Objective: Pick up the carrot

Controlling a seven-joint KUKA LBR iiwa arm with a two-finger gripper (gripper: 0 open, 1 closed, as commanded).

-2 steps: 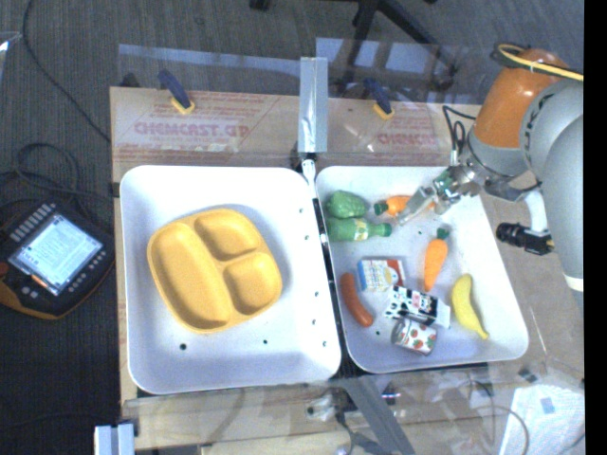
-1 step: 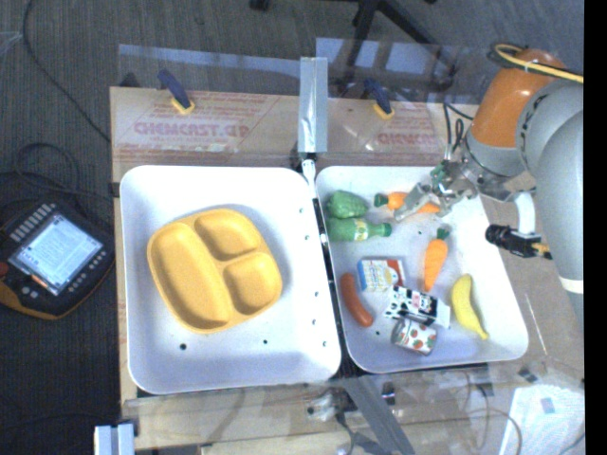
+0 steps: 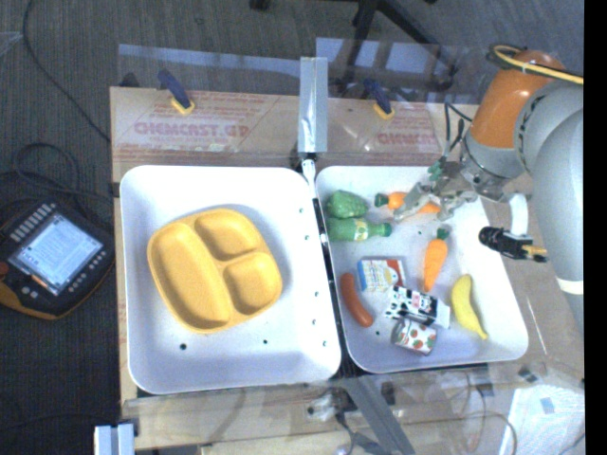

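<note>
A carrot [image 3: 433,263] with a green top lies in the right bin [image 3: 503,335], right of its middle, pointing toward the front. A second, smaller orange carrot-like piece [image 3: 396,198] with a green end lies at the back of the same bin. My gripper [image 3: 424,202] hangs low right over this smaller piece, reaching in from the right and partly covering it. It is a short way behind the larger carrot and not touching it.
The right bin also holds a green pepper [image 3: 345,204], a green bottle [image 3: 360,229], a red sausage [image 3: 358,300], a banana [image 3: 467,306], small cartons [image 3: 381,274] and a can [image 3: 413,336]. A yellow divided tray [image 3: 216,268] sits in the left bin [image 3: 142,349].
</note>
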